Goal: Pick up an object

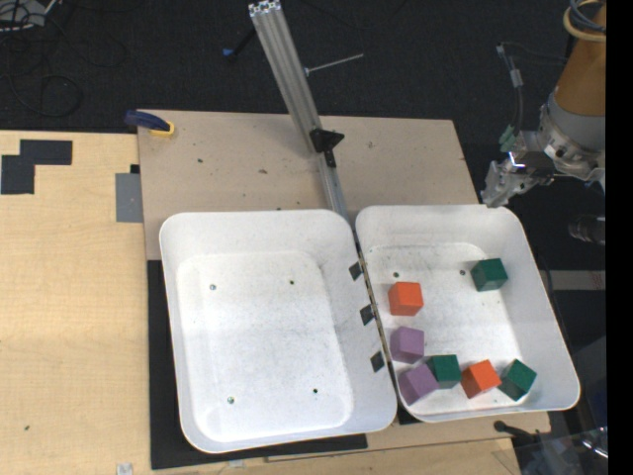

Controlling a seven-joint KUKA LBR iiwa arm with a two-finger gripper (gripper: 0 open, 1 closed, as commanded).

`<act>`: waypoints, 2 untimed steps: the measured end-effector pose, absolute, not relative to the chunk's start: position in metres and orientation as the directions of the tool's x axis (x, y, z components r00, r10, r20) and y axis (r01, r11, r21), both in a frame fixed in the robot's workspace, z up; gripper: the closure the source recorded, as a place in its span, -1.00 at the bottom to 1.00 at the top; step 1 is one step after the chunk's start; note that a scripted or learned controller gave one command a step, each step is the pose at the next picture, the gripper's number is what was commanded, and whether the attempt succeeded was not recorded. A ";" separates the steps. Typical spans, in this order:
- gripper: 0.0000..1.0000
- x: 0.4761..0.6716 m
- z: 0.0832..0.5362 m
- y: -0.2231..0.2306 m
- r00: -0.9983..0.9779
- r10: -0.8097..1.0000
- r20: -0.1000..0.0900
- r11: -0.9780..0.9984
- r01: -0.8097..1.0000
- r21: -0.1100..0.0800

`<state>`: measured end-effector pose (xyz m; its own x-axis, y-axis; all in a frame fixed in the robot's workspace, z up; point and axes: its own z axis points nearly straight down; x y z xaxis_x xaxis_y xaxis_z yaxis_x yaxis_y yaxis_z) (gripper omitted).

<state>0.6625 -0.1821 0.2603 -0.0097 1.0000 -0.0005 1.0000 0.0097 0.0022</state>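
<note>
**Nothing lifted yet: blocks lie in the right bin, gripper off to the side**

Seven small blocks are seen in the right bin (534,265), none of them raised. A green block (489,274) lies alone near the far right side, and an orange block (406,298) sits near the divider. Below it a purple block (406,343) is found, with a second purple block (417,381) just beside it. Along the near edge a green block (445,368), another orange block (481,377) and a third green block (517,378) are packed close together. No object has been singled out so far as can be judged.

The gripper (502,179) is held above the far right corner of that bin, outside its rim and apart from every block. Whether it is spread or closed cannot be told; nothing is seen in its grasp.

The left bin (198,236) lies alongside. The whole task is judged to remain: approach, descent, grasp and lift.
</note>
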 end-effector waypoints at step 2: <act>1.00 0.646 0.264 -0.081 -0.005 1.000 0.003 0.005 1.000 -0.004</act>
